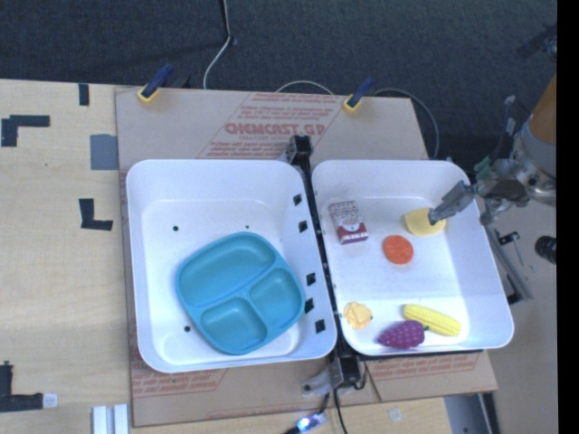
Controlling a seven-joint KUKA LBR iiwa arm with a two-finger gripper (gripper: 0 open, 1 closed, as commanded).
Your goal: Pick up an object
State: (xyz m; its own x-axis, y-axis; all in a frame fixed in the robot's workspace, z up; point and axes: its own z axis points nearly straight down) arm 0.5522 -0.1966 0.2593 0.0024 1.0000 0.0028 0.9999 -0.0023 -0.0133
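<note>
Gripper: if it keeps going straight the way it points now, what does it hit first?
Most likely the yellow toy: the gripper points down and left, with its tip right at that piece in the right bin. From this one slanted view, height above it is unclear.

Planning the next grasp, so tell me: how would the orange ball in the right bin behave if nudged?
The orange ball looks round, so it would probably roll. It sits on bare bin floor, so little would stop it. It likely weighs little, being toy-like.

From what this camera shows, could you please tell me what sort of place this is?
Probably a robotics lab's grasping test bench: two shallow white bins clamped on cardboard, toy food such as a plastic corn cob and grapes, and a blue divided plate.
</note>
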